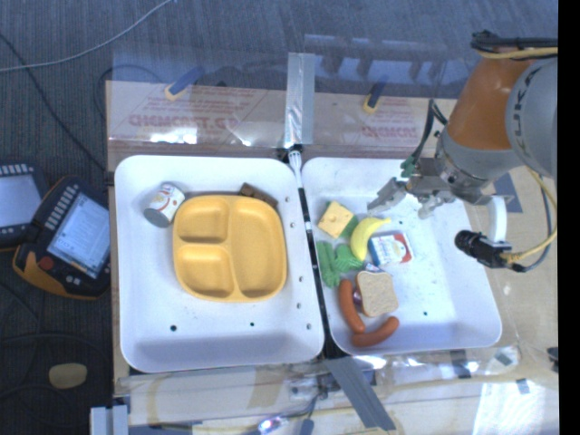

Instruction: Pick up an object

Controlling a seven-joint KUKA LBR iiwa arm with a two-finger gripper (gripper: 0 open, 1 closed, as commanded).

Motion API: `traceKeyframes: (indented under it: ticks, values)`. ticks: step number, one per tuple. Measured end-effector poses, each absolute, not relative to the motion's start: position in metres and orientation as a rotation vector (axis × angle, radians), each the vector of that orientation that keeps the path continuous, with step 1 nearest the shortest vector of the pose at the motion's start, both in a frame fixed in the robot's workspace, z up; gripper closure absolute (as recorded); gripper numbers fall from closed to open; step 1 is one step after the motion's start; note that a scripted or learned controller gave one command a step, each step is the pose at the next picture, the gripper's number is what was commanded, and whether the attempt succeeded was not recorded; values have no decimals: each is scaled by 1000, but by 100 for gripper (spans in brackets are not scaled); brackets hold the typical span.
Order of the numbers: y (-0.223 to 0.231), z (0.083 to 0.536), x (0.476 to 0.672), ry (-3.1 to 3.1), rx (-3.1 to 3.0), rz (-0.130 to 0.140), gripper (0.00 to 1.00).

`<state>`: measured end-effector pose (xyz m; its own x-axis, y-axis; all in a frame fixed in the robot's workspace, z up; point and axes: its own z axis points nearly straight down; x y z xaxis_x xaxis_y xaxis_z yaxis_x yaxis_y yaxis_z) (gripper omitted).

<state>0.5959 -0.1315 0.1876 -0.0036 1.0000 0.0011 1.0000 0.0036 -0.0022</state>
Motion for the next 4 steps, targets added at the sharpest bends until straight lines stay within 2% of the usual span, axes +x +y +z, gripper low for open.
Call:
traceKeyframes:
  ticks: [1, 2, 3, 4]
  values:
    - [-109, 104, 586, -2307, -2158, -15, 0]
    - [-109, 113, 587, -2306, -2159, -16, 100]
    - [-109, 121, 587, -2304, -2158, -16, 100]
    - [-68, 183, 641, -2310, -2130, 4, 100]
